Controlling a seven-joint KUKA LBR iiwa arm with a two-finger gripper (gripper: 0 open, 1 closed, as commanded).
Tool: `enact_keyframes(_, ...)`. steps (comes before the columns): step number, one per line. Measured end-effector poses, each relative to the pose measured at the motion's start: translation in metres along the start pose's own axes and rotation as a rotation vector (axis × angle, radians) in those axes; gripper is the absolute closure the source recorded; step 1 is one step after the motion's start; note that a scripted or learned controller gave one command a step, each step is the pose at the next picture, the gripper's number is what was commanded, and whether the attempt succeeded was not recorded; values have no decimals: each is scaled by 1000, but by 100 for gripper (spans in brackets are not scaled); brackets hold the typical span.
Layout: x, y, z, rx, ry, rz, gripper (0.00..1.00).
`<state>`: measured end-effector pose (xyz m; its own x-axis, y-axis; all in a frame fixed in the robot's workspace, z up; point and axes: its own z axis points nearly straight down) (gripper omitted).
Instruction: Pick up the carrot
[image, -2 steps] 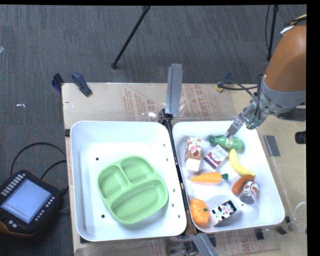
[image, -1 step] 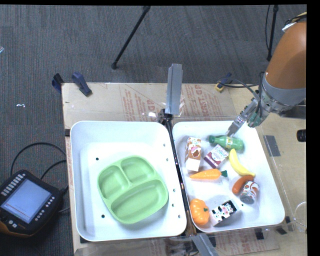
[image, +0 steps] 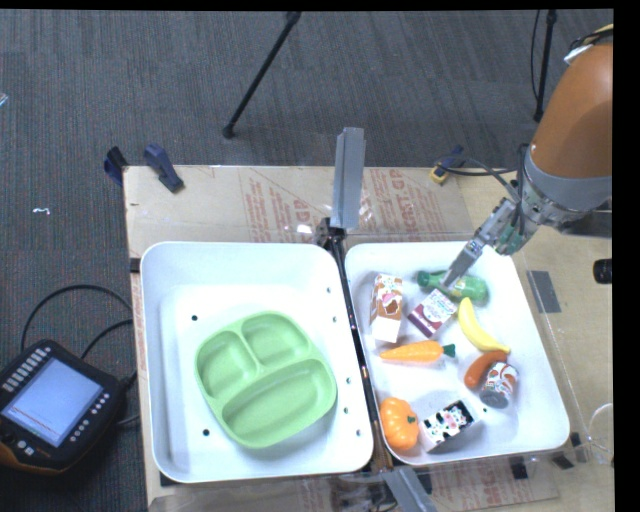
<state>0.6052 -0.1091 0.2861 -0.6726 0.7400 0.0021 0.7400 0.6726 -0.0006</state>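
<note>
Carrot (image: 412, 352): smooth tapered orange cone, lying flat in right bin (image: 545, 400).
Gripper (image: 452, 277): slim, above the carrot; grip state: cannot tell.

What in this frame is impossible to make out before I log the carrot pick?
- Gripper, camera view: too small and blurred to tell how its fingers stand.
- Green item under the gripper: partly covered by it, kind unclear.
- Box labels: too small to read.
- Carrot: plainly visible, lying apart from the gripper.
</note>
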Motion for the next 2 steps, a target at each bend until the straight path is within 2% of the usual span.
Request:
enact_keyframes(1,54,-11,101,3,3,51,0)
enact_keyframes(2,80,-53,141,2,3,-77,0)
